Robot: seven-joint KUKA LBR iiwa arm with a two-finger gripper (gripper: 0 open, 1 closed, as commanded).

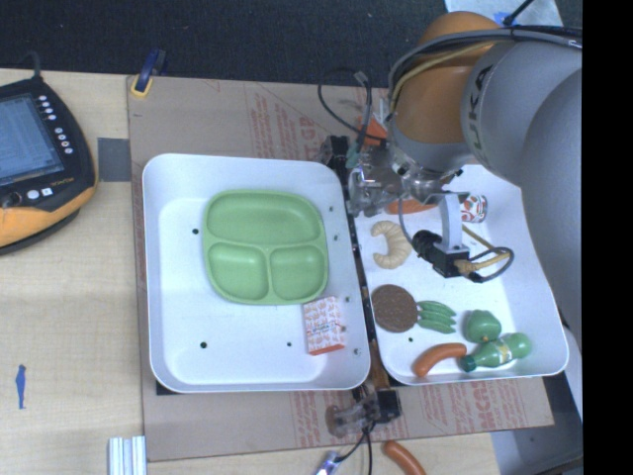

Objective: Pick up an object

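The camera view looks down on the grey KUKA arm with its orange band, which reaches in from the right and hangs over the upper part of the right shallow white bin. Beside it, the left shallow white bin holds a pale green three-compartment plastic plate and, near its lower right corner, a small red-and-white printed packet. The two-finger gripper sits low at the right bin's upper left, by the wall between the bins; whether it is wide, narrow or closed on anything I cannot tell, as the wrist hides it. Nearest it lies a cream, curved croissant-shaped toy, just below the gripper and apart from the other pieces. It looks light, stiff and smooth, so likely to slip; a grasp across the thick middle of the curve seems safest. Lower lie a flat brown round cookie-like disc, a green toy vegetable, and an orange sausage-shaped toy.
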